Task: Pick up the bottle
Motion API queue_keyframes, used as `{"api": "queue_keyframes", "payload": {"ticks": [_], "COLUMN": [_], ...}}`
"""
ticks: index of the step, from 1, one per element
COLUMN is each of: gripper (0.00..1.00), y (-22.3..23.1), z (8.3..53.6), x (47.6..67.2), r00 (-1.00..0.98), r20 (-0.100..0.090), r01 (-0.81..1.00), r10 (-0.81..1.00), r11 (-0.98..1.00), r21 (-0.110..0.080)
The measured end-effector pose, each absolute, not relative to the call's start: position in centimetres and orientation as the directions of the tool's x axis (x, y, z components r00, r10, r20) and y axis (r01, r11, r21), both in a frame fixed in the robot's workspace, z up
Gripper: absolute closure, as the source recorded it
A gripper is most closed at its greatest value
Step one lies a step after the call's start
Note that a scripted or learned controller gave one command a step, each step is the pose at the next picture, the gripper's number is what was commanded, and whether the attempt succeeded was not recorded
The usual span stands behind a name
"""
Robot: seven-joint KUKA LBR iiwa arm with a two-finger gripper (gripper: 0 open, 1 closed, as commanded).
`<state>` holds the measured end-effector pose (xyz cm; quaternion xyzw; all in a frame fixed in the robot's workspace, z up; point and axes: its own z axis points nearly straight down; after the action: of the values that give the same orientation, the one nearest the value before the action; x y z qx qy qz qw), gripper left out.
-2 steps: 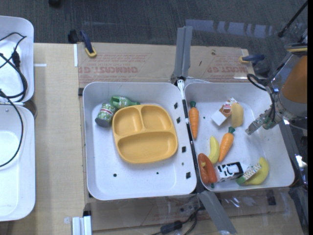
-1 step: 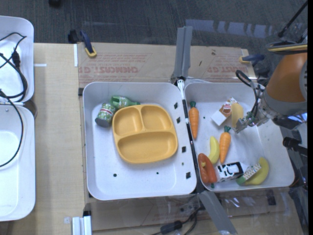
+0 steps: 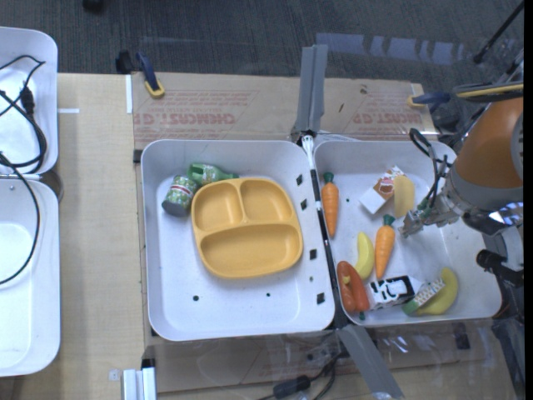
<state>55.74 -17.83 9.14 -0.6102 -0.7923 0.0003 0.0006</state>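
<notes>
A green bottle lies on its side at the far left of the left bin, just beyond the yellow divided plate. A small green-labelled can lies against its left end. My gripper hangs low over the right bin, just right of an upright carrot and below a pale yellow item. It is far to the right of the bottle, with the bin divider between them. Nothing shows held in it.
The right bin also holds a second carrot, two bananas, a red pepper, a black-and-white box and a white packet. A grey post rises behind the divider.
</notes>
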Motion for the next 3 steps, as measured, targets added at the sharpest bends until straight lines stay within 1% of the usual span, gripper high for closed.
{"api": "queue_keyframes", "payload": {"ticks": [1, 2, 3], "gripper": [0.00, 0.00, 0.00], "y": [-17.8, -21.0, -17.3], "z": [9.1, 9.1, 9.2], "x": [55.7, 63.3, 57.0], "r00": [-0.255, -0.040, -0.108], "r20": [0.000, 0.010, 0.000], "r01": [0.967, 0.999, 0.994], "r10": [0.967, 0.999, 0.994], "r11": [0.255, 0.040, 0.108], "r21": [-0.001, -0.001, -0.001]}}
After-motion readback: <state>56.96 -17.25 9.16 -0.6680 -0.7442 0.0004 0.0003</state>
